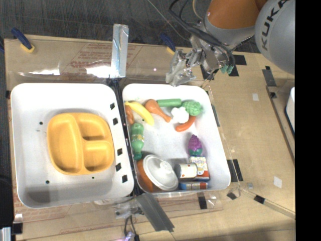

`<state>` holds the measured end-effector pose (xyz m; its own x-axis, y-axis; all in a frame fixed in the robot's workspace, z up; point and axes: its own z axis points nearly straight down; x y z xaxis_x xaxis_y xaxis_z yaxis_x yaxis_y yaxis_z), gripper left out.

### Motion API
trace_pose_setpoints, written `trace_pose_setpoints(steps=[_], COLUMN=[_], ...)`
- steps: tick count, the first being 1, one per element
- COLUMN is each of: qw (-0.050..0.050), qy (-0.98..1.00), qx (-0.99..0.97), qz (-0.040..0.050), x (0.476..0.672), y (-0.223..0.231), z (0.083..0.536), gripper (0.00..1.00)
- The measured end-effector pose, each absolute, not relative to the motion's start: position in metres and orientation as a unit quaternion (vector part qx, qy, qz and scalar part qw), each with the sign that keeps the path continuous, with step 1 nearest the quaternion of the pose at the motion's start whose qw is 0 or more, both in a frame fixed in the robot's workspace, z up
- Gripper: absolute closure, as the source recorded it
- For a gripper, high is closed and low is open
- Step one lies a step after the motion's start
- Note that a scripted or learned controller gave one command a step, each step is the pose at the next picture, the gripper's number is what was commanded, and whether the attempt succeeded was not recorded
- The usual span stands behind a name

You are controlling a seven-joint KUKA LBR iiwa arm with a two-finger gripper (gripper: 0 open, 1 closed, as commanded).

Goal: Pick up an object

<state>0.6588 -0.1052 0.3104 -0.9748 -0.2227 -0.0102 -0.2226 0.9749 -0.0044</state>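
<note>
A: What surface is seen under the two shallow white plastic bins?

B: A light wooden bench top (251,149) is seen, covered partly by a clear plastic sheet (75,64) with red print, and marked with pieces of black tape. A dark floor is seen behind it, at the top. A yellow divided plastic tray (83,143) is laid in the left bin (25,134).

A: And where are the objects for picking?

B: They are gathered in the right bin (218,134): a yellow toy banana (140,112), a green toy vegetable (181,105), an orange carrot-like piece (157,109), a purple toy grape bunch (195,145) and a round silver metal lid (161,172).

A: Is anything grasped by the gripper (181,70)?

B: Nothing is seen between the metal fingers. The gripper is held above the far rim of the right bin, apart from the toys. It cannot be told whether the fingers are spread or closed.
</note>
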Motion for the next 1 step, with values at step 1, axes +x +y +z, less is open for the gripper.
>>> trace_pose_setpoints(steps=[1], qw=[0.000], qy=[0.979], qx=[-0.206], qz=[0.0001], x=[0.6507], y=[-0.0980], z=[0.2565], gripper=[1.00])
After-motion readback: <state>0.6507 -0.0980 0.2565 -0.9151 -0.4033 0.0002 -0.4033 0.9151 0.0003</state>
